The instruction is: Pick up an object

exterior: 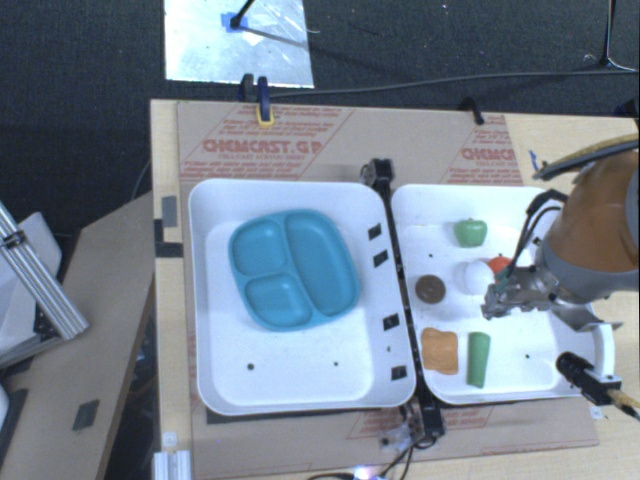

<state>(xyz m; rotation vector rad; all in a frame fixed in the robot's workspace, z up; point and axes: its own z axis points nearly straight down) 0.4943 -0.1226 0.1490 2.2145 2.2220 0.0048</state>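
- The tabletop (300, 133) carries two shallow white bins side by side, the left bin (215, 368) and the right bin (440, 208), meeting along a dark divider down the middle.
- A blue three-compartment plate (295, 268) lies flat in the left bin, a little toward that bin's far edge.
- The grey arm (600, 238), with its orange band, comes in over the right edge of the tabletop and hangs above the right bin.
- The hand (497, 303) sits low over the middle of the right bin, pointing toward the divider; from here I cannot tell whether it is released or clenched, and nothing can be seen gripped in it.
- A white ball (470, 276) and a small red-orange object (497, 264) lie just beside the hand, on its far side.
- A green apple-like object (470, 232) rests nearer the far edge of the right bin.
- A brown round object (430, 289) lies close to the divider.
- An orange-tan block (439, 352) and an upright-looking green cylinder (478, 358) sit next to each other near the right bin's front edge.
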